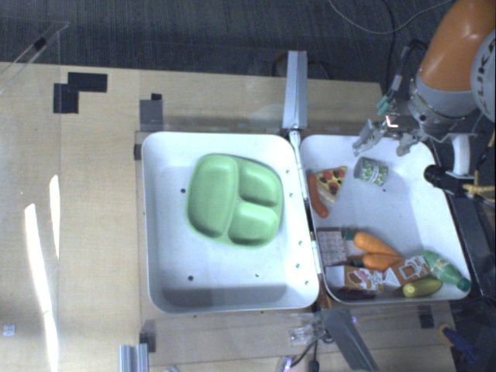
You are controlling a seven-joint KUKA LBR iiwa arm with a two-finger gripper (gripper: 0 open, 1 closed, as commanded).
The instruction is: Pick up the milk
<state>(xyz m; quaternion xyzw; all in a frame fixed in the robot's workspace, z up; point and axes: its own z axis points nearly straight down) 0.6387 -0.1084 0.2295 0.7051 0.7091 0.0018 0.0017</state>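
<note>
Gripper (385,144) hangs over the far edge of the right bin (434,208), its two thin metal fingers splayed apart with nothing between them. Nothing is lifted yet, so the pick itself is left to do: descend, close, raise.

Just beside the fingertips, toward the bin's middle, lies a small pale carton with green print (372,171). It is probably the milk, though the view is too coarse to read any label. It rests on the bin floor, apart from everything else, boxy and slightly tilted, with what looks like a smooth printed-card surface.

Along the bin's left wall lie a wedge-shaped toy pizza slice (331,182) and a slim red sausage (314,198), both glossy like moulded plastic. The near edge is crowded:
- two tapered orange carrots (373,245)
- a flat checkered box (332,246)
- a brown printed carton (411,268)
- a green bottle (445,270) in the near right corner
- a rounded yellow-green pickle (421,287)

The left bin (155,285) holds a matte green divided plate (234,199) with soft, rounded compartments. Both bins are smooth white plastic with rounded corners.
</note>
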